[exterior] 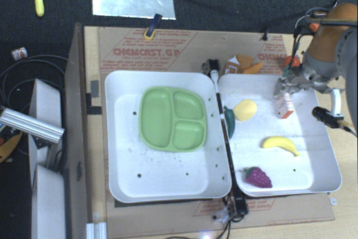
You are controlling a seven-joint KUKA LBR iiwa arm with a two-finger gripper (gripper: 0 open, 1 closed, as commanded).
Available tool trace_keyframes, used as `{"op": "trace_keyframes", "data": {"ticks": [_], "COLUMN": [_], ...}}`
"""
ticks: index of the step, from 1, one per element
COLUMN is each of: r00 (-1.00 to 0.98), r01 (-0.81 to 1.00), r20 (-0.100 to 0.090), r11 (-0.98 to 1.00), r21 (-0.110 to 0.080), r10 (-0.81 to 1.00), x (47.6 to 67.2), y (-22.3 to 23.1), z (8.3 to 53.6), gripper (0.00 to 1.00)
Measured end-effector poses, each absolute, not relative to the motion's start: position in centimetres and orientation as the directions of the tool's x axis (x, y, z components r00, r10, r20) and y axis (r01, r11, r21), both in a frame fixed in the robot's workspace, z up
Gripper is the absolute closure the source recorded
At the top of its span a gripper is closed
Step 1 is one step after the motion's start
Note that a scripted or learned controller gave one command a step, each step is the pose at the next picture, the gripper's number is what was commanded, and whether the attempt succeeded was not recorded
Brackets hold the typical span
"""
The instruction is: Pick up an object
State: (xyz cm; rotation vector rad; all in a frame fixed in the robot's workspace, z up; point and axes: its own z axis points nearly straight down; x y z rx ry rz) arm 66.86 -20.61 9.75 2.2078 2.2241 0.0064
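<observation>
Two white bins sit side by side before you, and the green divided plate (172, 119) in the left bin (126, 176) is your landmark. Everything loose lies to the right of that plate, in the right bin (319, 176). Nearest the plate you have a yellow lemon (245, 109), just past the wall where the bins meet, with a dark green piece (229, 122) touching that wall beside it. Further right of the plate and a little lower lies a yellow banana (281, 145). Below that, toward the front edge, sits a bunch of purple grapes (258, 177).

Furthest from the plate along the bin's upper part, a small white carton with a red-orange base (284, 106) stands upright. Your gripper (288, 87) hangs directly over its top, reaching in from the right; whether it is clenched on the carton or released you cannot tell, since the wrist hides where they meet.

Beyond the plate's far right corner, outside the bins on the brown cardboard (168, 47), rest an orange carrot-shaped piece (253, 68) and a small carton (231, 68).
</observation>
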Motion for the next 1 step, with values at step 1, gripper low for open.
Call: {"op": "trace_keyframes", "data": {"ticks": [1], "r00": [-0.007], "r01": [1.0], "r20": [0.0], "r11": [0.007], "r21": [0.006], "r10": [1.0], "x": [64.3], "y": [-17.14], "z": [16.94], "gripper": [1.0]}}
